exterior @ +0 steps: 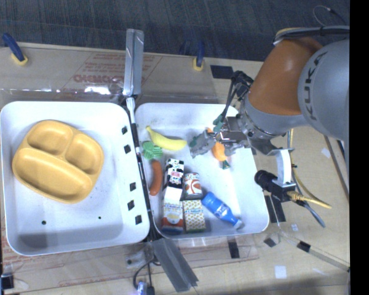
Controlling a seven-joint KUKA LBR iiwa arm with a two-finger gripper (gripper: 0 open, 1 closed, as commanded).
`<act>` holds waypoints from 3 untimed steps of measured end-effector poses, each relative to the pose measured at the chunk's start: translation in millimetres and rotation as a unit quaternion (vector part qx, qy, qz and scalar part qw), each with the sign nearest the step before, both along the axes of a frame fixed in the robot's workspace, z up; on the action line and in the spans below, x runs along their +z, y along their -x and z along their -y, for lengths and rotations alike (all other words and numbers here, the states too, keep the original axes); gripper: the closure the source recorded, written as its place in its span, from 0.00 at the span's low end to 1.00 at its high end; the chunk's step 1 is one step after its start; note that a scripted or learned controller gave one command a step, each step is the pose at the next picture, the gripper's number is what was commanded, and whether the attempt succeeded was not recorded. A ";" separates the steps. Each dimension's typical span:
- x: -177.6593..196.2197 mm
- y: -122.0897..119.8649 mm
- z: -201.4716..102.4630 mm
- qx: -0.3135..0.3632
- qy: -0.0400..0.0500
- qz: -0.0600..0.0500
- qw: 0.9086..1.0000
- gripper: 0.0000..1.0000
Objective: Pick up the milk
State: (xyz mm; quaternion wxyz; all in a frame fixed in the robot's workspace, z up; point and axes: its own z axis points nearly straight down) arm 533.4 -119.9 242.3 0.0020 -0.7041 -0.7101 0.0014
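Observation:
The milk (174,172) is a small carton with black and white cow patches, standing in the middle of the right bin (249,217). My gripper (203,144) hovers over the same bin, up and to the right of the milk and apart from it. It sits just right of the banana's tip, with an orange carrot (220,152) close at its right side. The grey arm with its orange band reaches in from the right above it.
Around the milk lie a yellow banana (166,141), a green toy (150,149), a red sausage (155,177), several small cartons (183,209) and a blue bottle (220,208). The left bin (12,226) holds a yellow divided plate (57,160).

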 end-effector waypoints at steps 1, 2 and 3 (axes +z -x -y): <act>-114.4 12.5 -27.4 0.040 0.002 0.007 0.999 0.00; -104.3 12.1 -26.5 0.042 0.002 0.008 0.999 1.00; -51.0 54.6 -95.3 0.138 0.000 0.001 0.990 1.00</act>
